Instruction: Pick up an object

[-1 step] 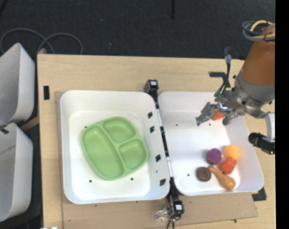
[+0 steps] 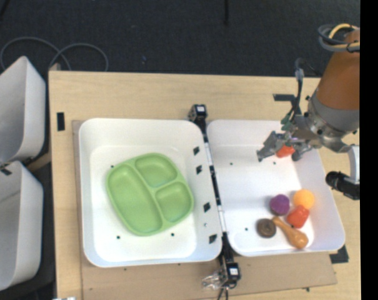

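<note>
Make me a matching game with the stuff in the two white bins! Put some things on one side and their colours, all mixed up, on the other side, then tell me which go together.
Things:
1. divided plate in the left bin
2. ball at the left of the pile in the right bin
3. ball at the top right of the pile
4. round piece at the bottom left of the pile

Colours:
A. yellow-orange
B. brown
C. green
D. purple

Pairs: 1-C, 2-D, 3-A, 4-B

Lab bench [image 2: 145, 92] (paired white bins [image 2: 89, 186])
</note>
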`<state>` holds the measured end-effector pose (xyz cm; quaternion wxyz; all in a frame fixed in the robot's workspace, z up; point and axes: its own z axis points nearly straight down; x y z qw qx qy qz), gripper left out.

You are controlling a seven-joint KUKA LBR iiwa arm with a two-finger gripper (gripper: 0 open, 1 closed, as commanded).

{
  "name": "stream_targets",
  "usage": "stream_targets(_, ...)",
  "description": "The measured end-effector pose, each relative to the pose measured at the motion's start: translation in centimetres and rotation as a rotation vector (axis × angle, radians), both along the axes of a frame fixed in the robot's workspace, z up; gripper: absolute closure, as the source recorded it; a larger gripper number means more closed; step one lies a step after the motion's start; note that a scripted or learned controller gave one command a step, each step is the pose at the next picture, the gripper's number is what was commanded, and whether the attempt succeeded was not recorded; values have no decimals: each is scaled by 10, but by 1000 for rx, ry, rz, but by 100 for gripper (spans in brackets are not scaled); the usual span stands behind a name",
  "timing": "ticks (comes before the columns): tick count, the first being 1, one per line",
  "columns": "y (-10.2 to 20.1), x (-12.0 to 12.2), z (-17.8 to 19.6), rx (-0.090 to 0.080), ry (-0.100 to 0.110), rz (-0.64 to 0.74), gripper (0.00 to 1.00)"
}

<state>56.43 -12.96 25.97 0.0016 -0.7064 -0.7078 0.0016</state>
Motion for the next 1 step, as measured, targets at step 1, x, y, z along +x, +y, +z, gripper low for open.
stream_targets(1, -7, -4, -65, 0, 6, -3, 0)
